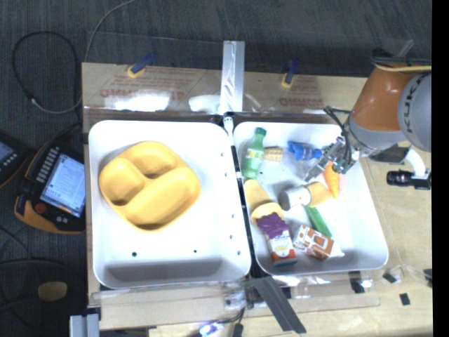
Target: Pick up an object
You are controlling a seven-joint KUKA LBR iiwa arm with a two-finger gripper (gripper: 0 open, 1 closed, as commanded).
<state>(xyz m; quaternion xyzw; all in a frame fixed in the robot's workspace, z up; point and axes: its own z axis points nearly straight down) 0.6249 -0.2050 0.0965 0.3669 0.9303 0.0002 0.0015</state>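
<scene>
1. The dish (149, 183) lies in the left bin (105, 258).
2. The bottle (253, 154), carrot (332, 179) and cartons (313, 242) lie in the right bin (372, 248).
3. The gripper (335, 156) is beside the carrot.

The bench (105, 83) bears two white bins side by side, the left bin (105, 258) touching the right bin (372, 251).

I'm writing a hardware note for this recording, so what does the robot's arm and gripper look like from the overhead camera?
The arm is a thick, rounded grey body with a broad orange band above the wrist. It narrows to a small dark metallic two-finger gripper, with thin dark cables or linkages running along the wrist. No lettering or markings are legible on it.
</scene>
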